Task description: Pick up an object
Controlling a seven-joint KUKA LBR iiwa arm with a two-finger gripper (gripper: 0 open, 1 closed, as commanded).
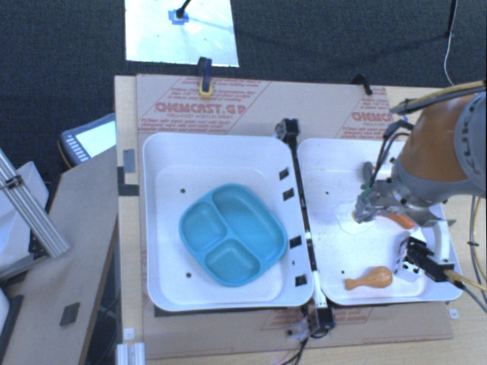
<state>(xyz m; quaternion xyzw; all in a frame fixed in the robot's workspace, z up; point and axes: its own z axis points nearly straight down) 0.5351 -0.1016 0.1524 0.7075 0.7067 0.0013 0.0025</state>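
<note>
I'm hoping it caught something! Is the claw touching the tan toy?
Apart. The camera view shows white bin floor between the gripper and the tan toy.

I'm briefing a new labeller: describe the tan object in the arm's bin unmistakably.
Take the white bin under the arm. Near its front edge lies a tan drumstick-shaped object. Unlike the orange piece by the gripper, it is bulbous with a thin neck.

The left bin point(163, 166) carries a blue divided plate point(232, 234) near its middle. In the right bin point(327, 166) the gripper point(364, 210) hangs mid-bin, with an orange piece point(401, 221) just beside it (partly hidden). A tan gourd-shaped toy point(370, 280) lies by the near edge.
</note>
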